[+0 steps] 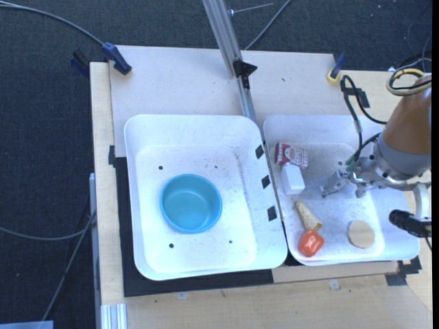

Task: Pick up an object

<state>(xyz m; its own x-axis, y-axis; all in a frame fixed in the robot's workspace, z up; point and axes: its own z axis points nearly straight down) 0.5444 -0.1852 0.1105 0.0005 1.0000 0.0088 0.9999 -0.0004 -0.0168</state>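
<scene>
arm [410, 125] cut off at right edge, carton [291, 155] label too blurred to read

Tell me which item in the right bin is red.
The red pepper, at the bin's front edge, beside the tan cone. The others are white, tan or maroon-and-white.

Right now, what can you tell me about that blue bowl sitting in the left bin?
The blue bowl is small, round and light blue, apparently plastic with a smooth rim. It stands upright, mouth up, with nothing visible inside. It rests on the floor of the left bin, toward the lower left of its middle, apart from the walls. Nothing else touches it; the gripper is over the other bin.
</scene>
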